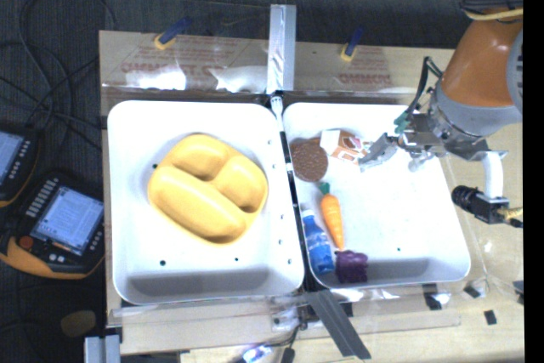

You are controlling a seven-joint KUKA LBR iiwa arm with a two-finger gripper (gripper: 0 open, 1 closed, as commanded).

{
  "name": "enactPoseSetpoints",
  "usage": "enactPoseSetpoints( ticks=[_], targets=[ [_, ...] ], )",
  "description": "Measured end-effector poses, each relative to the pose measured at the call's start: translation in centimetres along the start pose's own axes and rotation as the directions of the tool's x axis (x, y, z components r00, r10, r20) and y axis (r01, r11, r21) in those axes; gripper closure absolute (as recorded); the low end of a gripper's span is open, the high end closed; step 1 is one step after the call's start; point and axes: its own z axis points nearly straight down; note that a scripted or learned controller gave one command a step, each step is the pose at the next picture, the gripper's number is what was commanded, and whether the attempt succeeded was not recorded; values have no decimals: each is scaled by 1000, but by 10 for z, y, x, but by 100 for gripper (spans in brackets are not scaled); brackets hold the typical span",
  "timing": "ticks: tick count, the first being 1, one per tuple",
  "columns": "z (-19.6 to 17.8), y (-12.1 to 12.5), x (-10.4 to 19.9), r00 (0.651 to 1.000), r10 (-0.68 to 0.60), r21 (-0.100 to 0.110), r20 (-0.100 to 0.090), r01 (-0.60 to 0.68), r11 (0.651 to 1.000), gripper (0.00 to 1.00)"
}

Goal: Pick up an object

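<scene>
Viewing from above: camera view looks down at a slant on two white bins set side by side on the surface (170, 55).
Arm: grey with an orange band, reaching in from the right, wrist low over the right bin (425, 225).
Gripper: gripper (395, 150) hangs over the upper part of the right bin with its two fingers spread apart and nothing between them, so no grasp is made yet.
Nearest object: a small red-and-white packet (345, 145) lies just left of the fingertips, likely the target since it is closest.
Other candidates: brown disc (308, 159), carrot (331, 218), blue bottle (318, 246) and purple piece (351, 266) crowd the bin's left wall, harder to reach cleanly.
Left bin: left bin (136, 268) holds one large yellow lump (206, 187), probably too wide for the fingers.
</scene>
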Motion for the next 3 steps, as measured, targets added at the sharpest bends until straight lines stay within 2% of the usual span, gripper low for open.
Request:
enactPoseSetpoints(
  ticks=[1,2,3],
  targets=[
    [87,10,35,1000,25,1,0,-25,1000,0],
    [141,14,35,990,-138,-8,3,138,990,0],
    [131,16,35,990,-138,-13,3,138,990,100]
  ],
)
